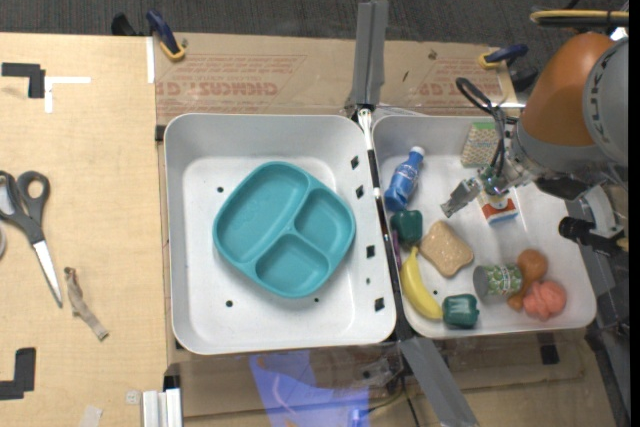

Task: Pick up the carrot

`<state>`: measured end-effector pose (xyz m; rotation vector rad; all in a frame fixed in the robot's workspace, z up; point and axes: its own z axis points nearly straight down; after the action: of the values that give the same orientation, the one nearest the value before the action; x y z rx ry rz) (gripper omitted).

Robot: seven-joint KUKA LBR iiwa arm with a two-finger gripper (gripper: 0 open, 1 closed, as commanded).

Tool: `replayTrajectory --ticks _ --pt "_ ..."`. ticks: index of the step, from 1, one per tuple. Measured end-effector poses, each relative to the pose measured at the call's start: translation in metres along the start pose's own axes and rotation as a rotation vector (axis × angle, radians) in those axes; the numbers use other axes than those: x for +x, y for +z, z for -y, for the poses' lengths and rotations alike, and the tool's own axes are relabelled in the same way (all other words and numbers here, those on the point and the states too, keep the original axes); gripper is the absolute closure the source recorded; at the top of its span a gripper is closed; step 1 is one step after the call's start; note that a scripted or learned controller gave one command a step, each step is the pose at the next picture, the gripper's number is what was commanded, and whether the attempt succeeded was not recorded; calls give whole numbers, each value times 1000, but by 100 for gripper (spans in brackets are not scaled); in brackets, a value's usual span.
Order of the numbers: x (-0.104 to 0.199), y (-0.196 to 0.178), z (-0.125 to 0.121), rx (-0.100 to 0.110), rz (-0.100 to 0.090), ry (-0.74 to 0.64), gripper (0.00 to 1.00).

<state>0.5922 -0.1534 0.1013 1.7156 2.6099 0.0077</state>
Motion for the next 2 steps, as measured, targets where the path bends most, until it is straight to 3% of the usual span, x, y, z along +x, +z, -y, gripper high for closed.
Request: replayTrajectory --ticks 1,2 --pt "-6 -76 7 17 -8 300 0" --pt "67 8 30 8 -17 -741 0"
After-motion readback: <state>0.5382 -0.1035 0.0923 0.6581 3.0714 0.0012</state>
